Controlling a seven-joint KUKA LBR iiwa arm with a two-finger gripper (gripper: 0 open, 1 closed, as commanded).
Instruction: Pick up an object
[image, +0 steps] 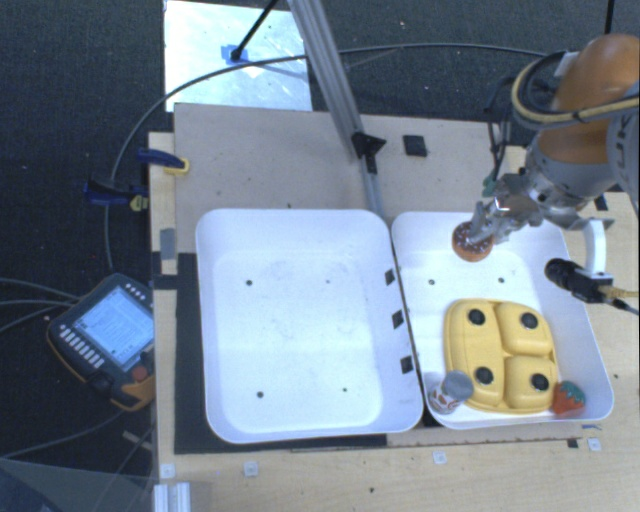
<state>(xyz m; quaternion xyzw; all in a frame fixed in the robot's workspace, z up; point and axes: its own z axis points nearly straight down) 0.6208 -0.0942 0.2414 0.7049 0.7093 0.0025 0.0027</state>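
Down front in the right bin (596, 350) sit a small cup (447, 391), the yellow tray (500, 355) and a strawberry (569, 398), while my tool (487, 228) hovers at a brown disc (472, 243) near the back, grip state unreadable, nothing lifted yet.

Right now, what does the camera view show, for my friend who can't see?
The arm's end effector sits over a small brown round thing in the right bin. Nearer the front are a yellow tray, a grey-capped piece and a strawberry toy.
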